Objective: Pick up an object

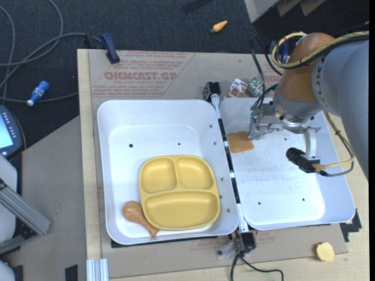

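**Materials & finish**

Bins (117, 122): smooth white plastic, slight gloss. In left bin, yellow divided tray (179, 192): matt plastic. Brown flat piece (240, 142) right of tray: matt, soft-looking. Bench (146, 75) under bins: matt cardboard w/ red print.

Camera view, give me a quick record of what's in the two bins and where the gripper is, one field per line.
left bin: yellow divided plate, with an orange drumstick-shaped toy at the plate's lower left edge
right bin: flat brown piece near the bin's left wall
gripper: low over the right bin, just right of the brown piece; grip cannot be judged
arm: reaches in from the right
outside the bins: yellow lump on the bench at lower right
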Motion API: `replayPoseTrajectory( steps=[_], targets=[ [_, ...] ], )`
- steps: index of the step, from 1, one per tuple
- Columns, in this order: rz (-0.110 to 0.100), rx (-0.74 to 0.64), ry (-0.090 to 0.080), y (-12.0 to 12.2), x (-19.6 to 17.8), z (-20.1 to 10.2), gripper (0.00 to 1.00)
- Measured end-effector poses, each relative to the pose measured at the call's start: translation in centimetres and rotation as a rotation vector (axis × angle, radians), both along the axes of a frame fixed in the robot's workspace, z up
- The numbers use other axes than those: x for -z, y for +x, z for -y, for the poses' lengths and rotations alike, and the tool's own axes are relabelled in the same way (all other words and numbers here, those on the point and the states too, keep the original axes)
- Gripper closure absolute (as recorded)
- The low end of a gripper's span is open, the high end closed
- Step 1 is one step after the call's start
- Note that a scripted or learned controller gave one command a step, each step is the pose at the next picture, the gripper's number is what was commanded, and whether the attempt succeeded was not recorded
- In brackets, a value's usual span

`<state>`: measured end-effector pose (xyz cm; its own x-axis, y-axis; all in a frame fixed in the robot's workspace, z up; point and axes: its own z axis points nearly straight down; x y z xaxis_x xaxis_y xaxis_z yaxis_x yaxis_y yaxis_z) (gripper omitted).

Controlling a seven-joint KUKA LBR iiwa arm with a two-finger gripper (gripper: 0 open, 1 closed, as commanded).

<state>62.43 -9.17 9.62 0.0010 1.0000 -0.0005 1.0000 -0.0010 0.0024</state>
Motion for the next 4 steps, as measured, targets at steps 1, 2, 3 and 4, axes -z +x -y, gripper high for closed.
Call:
replayPoseTrajectory(
  steps=[1, 2, 3, 4],
  targets=[
    [-0.001, 0.001, 0.0, 0.0, 0.1, 0.0, 0.0],
    [-0.006, 0.004, 0.001, -2.9, 1.2, 6.2, 0.0],
    [0.01, -0.003, -0.007, 4.0, -5.1, 10.7, 0.0],
    [-0.009, -0.006, 0.005, 2.7, 1.6, 4.6, 0.0]
  ],
)
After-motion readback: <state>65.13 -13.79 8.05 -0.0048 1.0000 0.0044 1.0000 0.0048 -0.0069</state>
